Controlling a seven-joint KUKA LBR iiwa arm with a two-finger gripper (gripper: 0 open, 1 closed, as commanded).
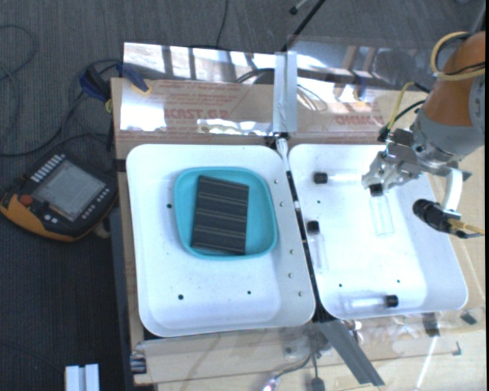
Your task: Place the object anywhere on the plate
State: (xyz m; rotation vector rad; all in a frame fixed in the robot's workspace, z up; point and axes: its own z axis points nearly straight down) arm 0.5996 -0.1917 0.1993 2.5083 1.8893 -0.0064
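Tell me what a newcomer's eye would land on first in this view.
First the teal plate in the left bin, with a dark ribbed block lying flat on it. Next the grey arm with its orange band reaching in from the right, its tool over the upper part of the right bin. Left of the bench, a handheld control pendant lies on the dark floor.

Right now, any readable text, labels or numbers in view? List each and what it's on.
None can be read.
Cardboard behind the bins: red print, too blurred.
Pendant on the floor: screen and keys too small.
Plate, dark block, markers: no lettering shows.
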